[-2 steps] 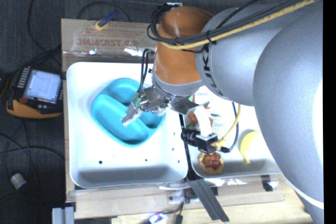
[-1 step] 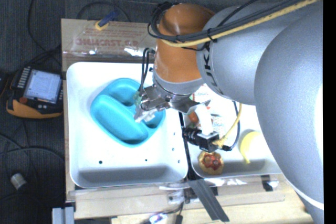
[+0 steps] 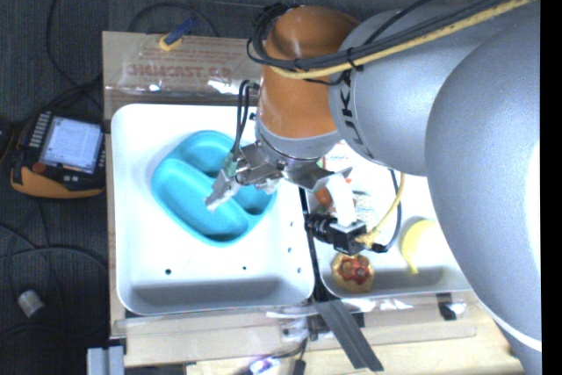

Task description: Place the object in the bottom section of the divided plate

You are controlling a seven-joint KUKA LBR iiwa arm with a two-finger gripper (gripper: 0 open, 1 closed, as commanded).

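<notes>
- The blue plate lies in the left bin.
- The gripper hangs over the plate's middle, its fingers pointing down-left; whether they are spread or pinching cannot be told.
- A yellow banana and a red-and-tan object lie in the right bin, well apart from the plate.
- A handheld screen sits left of the surface.

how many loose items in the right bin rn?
2 visible: a banana against the arm's edge, and a round reddish item near the bin's front-left corner. The arm may hide more.
</notes>
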